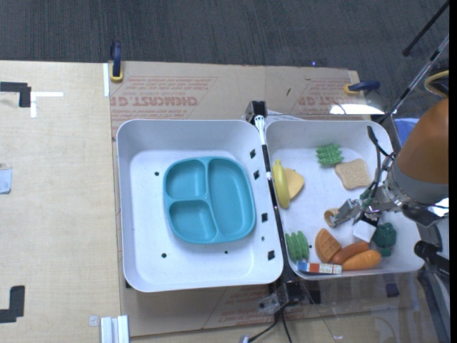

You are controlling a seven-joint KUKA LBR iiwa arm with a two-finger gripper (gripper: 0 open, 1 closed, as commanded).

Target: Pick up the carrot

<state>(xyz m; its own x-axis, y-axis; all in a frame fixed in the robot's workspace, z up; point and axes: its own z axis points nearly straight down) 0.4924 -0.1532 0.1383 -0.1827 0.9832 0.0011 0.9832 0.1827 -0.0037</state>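
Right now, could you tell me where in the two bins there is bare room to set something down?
Left bin: bare floor rings the blue divided plate. Right bin: open patch between banana, toast and green toy. Crowded at the near right corner around the carrot and gripper.

The carrot (361, 260) is seen as a smooth, bright orange, tapered piece lying flat on the floor of the right bin (314, 138). It is placed near the bin's front right corner, close to the front wall. Its long axis runs roughly left to right, slightly tilted, with the thicker end toward the right. It is not lifted, and its whole upper side is exposed.
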